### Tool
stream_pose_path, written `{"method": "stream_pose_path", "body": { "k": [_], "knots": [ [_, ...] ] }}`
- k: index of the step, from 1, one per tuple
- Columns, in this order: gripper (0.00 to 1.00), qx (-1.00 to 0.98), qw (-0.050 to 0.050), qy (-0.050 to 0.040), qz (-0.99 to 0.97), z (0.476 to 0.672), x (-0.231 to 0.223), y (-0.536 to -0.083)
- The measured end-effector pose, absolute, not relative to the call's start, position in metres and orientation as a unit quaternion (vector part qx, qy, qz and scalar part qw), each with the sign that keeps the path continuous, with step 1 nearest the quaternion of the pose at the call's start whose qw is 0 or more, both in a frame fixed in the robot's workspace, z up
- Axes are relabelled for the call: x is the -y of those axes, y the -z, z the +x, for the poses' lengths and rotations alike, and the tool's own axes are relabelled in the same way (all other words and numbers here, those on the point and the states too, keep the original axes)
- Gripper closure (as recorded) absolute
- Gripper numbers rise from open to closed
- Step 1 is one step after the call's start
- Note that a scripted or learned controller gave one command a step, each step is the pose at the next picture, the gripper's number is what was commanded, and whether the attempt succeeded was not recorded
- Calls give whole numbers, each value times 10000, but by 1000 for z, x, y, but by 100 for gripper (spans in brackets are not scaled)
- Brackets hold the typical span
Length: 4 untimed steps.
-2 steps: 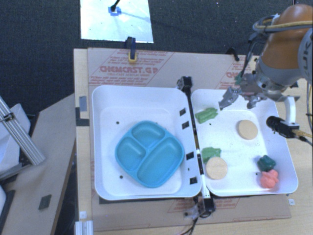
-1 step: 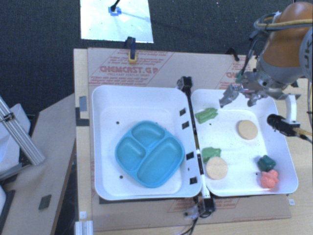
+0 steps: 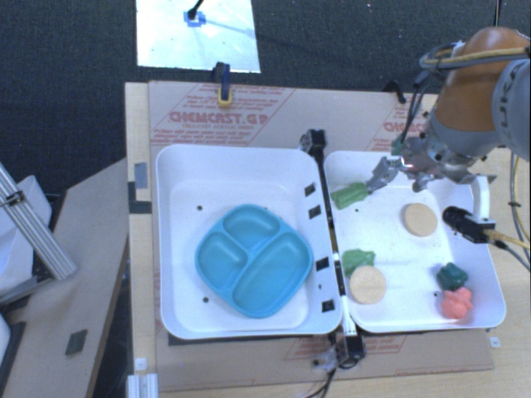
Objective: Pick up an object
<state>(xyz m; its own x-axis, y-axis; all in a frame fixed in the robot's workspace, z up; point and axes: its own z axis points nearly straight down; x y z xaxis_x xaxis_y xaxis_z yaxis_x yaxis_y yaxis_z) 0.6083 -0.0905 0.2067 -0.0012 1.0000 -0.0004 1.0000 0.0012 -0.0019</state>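
The elongated green plastic toy piece (image 3: pixel 349 195), shaped rather like a small vegetable, lay on the floor of the right white bin (image 3: pixel 390 317), touching or just beside the tips of the fingers (image 3: pixel 382 172), on the side facing the divider between the bins. The fingers themselves pointed down at a slant toward it, but whether they were apart or together could not be told from above. It looked light, stiff and smooth, so it would likely slide or roll away if pushed from one end; taking it across its narrow middle seemed the safest hold. Farther from the fingers rested a tan round disc (image 3: pixel 420 219), a second tan disc (image 3: pixel 367 284) with a green lump (image 3: pixel 358 259) against it, a dark teal piece (image 3: pixel 451 275) and a pink piece (image 3: pixel 456 303).
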Motion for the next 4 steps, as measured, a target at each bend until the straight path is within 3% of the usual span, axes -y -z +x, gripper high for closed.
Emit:
{"method": "stream_pose_path", "body": {
  "k": [2,3,4],
  "knots": [
    [0,7075,12,-8,-7068,601,88,-104],
    [100,7074,-8,3,-7068,603,89,-118],
    [100,7069,-23,17,-7073,600,95,-179]
  ]
}}
